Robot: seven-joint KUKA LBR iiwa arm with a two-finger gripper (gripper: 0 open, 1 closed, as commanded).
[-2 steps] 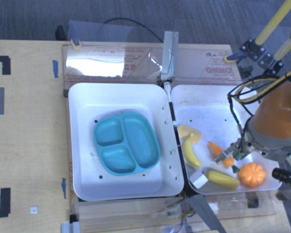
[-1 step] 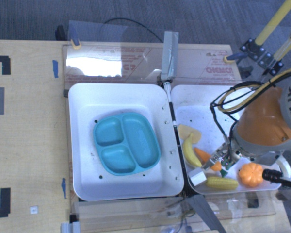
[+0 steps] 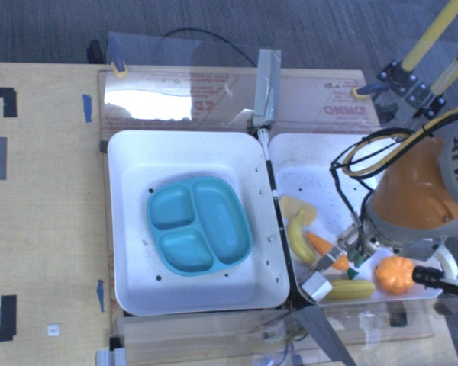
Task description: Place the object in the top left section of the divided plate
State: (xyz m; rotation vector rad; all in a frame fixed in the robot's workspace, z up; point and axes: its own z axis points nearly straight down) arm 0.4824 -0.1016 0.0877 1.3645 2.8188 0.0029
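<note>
A blue divided plate [image 3: 229, 261] lies in the left white bin [image 3: 130, 158]; its top left section [image 3: 170, 205] holds nothing. In the right bin [image 3: 305, 158], an orange carrot [image 3: 320, 246] lies beside a yellow banana [image 3: 297, 232]. My gripper [image 3: 346, 255] is low in the right bin, at the carrot's right end. The wrist, with its orange band [image 3: 416, 189], hides the bin floor behind it. Whether the carrot is gripped I cannot tell.
A yellow corn cob [image 3: 349, 289], a small white block [image 3: 317, 287] and an orange round fruit [image 3: 395, 274] lie along the right bin's front edge. Black cables [image 3: 366, 155] loop above the arm. The divider between the bins runs down the middle [image 3: 275, 204].
</note>
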